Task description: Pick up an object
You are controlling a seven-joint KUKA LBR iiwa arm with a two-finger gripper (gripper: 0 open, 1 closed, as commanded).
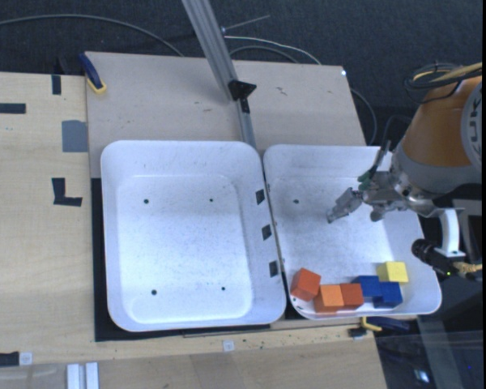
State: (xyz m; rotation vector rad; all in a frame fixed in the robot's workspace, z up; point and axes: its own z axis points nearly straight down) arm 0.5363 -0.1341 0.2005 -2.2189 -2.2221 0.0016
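Several blocks lie along the near edge of the right bin [308, 168]: an orange-red cube [306, 283], an orange block [340, 296], a blue block [381, 291] and a small yellow cube [394, 271]. My gripper [346, 204] hangs over the middle of the right bin, pointing left, well above and behind the blocks. Nothing shows between its fingers.
The left bin [182, 233] lies beside the right one, with black clips on the shared rim. A slanted aluminium post [213, 39] rises behind the bins. Cables run over the dark floor at the back. A yellow-tipped tool [91, 73] lies at the bench's far left.
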